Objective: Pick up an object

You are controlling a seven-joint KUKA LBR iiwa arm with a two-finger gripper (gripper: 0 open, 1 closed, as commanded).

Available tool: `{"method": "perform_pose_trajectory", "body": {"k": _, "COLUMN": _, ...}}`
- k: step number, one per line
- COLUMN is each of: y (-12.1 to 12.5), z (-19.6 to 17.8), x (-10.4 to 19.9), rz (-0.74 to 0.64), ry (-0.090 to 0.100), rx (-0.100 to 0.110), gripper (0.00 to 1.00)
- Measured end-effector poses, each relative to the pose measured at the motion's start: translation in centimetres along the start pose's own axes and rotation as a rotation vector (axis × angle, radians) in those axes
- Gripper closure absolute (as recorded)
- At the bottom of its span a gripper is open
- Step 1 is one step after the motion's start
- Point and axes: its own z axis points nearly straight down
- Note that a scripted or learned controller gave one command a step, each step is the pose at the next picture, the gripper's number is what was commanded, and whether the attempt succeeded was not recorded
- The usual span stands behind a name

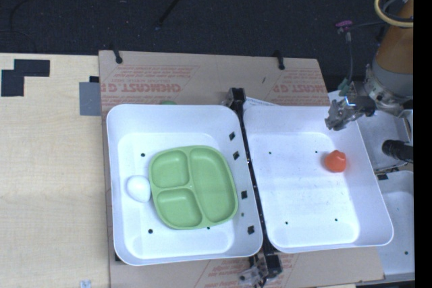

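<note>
1. The arm (391,57) is reaching in at the upper right; its gripper (339,114) is hanging over the right bin's (304,212) far right corner.
2. Finger state: cannot tell.
3. A small orange-red ball (335,161) is lying in the right bin, near the gripper, apart from it.
4. A green divided plate (192,185) and a white egg (138,188) are sitting touching in the left bin (175,121).

Printing on the board under my bins
Red mirrored lettering on the cardboard sheet (202,81); I cannot read it with certainty.

A grey arm (393,71) with an orange band (397,44) above the wrist — metallic gripper (339,117), dark fittings
</note>
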Motion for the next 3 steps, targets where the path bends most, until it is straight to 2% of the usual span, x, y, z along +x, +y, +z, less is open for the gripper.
{"method": "perform_pose_trajectory", "body": {"k": 2, "y": 0.9, "z": 2.0, "x": 11.7, "rz": -0.003, "ry": 0.004, "rx": 0.007, "gripper": 1.0}}
{"method": "perform_pose_trajectory", "body": {"k": 3, "y": 1.7, "z": 1.2, "x": 16.2, "rz": -0.003, "ry": 0.002, "rx": 0.006, "gripper": 1.0}}
